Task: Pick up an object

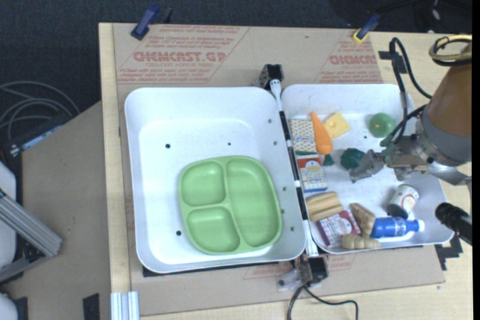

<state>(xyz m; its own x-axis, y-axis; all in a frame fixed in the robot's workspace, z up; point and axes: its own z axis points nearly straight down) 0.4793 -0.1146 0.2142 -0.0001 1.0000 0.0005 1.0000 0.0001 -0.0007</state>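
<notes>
Hand (361, 168) low in right bin (337, 94), beside dark green object (351, 157); finger state unclear. Step: approach. Next: centre over it, close.

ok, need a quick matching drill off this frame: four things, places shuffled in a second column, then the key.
Things:
1. green divided plate
2. carrot
3. blue bottle
4. green ball

Places:
A. right bin, near front right corner
B. right bin, far side, close to the arm
C. left bin, toward its front
D. right bin, far left part, beside the yellow block

Pairs: 1-C, 2-D, 3-A, 4-B
</notes>
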